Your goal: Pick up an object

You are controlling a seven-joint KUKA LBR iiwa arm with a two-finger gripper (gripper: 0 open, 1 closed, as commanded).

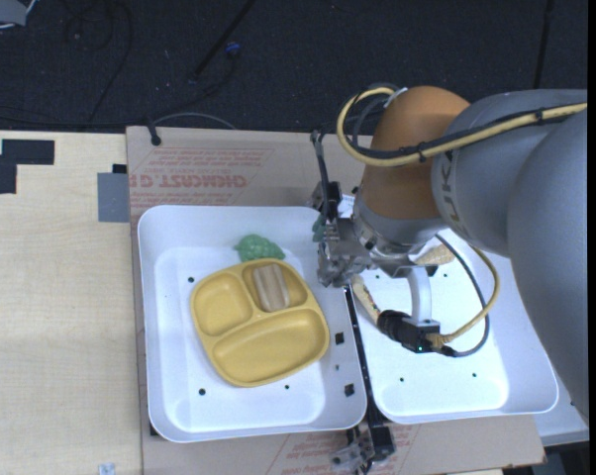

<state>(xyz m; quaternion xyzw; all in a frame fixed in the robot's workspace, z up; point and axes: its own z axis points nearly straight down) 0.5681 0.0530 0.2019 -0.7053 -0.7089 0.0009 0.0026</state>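
While resting flat in the left bin (169, 384), yellow divided tray (258, 323) with a tan piece (271, 287) in one compartment, green object (258, 247) touching its far edge. Gripper (330, 265) near the bins' shared wall, just beside tray; grip state impossible to tell.

Arm (496, 176) reaches in from right, wrist bent down; gripper (330, 257) apparently low, partly hidden.

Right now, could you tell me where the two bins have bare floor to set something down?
Left bin: a bare strip along its near edge and left wall; the yellow tray and green item crowd the rest. Right bin: near half bare; the gripper crowds its far-left corner.
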